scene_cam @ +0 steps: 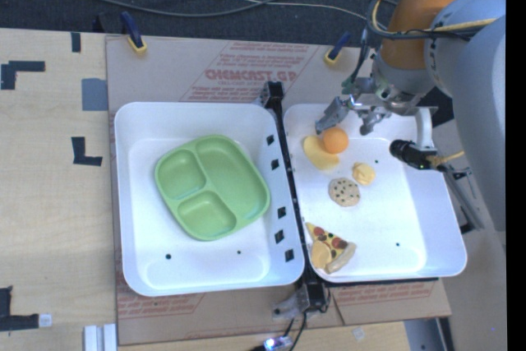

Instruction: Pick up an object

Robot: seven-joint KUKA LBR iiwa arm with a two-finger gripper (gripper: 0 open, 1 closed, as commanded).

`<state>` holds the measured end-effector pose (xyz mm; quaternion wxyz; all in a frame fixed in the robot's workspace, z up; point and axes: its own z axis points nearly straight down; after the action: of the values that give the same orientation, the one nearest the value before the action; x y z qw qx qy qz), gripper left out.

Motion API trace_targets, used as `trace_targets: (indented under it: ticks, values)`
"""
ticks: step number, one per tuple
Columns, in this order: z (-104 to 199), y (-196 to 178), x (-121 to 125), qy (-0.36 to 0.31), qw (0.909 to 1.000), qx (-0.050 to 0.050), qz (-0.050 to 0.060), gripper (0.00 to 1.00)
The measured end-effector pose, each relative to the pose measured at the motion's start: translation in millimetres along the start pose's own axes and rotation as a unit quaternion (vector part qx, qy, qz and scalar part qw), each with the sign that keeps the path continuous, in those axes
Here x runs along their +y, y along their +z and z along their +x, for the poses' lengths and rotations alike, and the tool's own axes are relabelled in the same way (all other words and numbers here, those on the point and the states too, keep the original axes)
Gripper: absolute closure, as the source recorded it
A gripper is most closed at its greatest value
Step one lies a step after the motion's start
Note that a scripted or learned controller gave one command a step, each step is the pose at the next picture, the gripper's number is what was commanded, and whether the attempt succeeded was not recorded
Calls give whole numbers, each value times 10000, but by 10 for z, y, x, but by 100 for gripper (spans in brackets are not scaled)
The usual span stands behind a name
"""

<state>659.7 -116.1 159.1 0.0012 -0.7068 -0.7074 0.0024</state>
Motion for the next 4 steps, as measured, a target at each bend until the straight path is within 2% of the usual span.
trace_targets:
  ticks: [1,2,3,4]
  values:
    - [11,503,-104,-2,10000,2,2,0]
    - [17,758,-104,-7,10000,-4,-18,0]
    - [19,642,-106,-9,10000,0,-3,100]
    - [-10,21,-78,0,10000,8,-39,100]
